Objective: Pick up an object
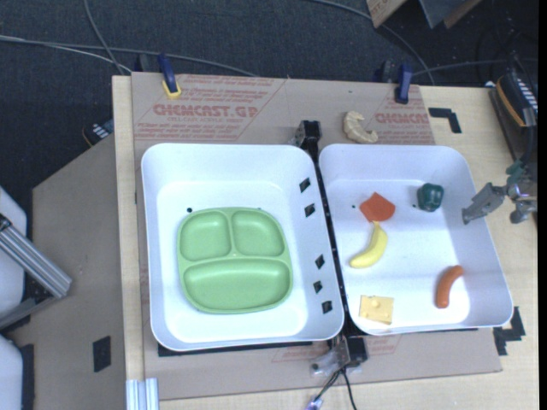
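Gripper point(494, 200) waits at the right bin's point(479, 254) edge, jaws' state unclear; approach stage, next descend onto the pepper point(429, 196).

I see a light green tray point(235, 260) in the white left bin point(162, 229). In the white right bin point(479, 254) are a yellow banana point(371, 248), an orange-red sausage point(448, 286), a dark green piece point(430, 196) at two o'clock and a yellow cheese block point(377, 309).

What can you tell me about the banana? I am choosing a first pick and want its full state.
The small yellow curved plastic-looking banana lies flat on the floor of the right white bin, left of centre. It runs diagonally, its upper end just below the orange flat piece, nearly touching it, its lower end pointing toward the bin's left wall. Nothing grips it.
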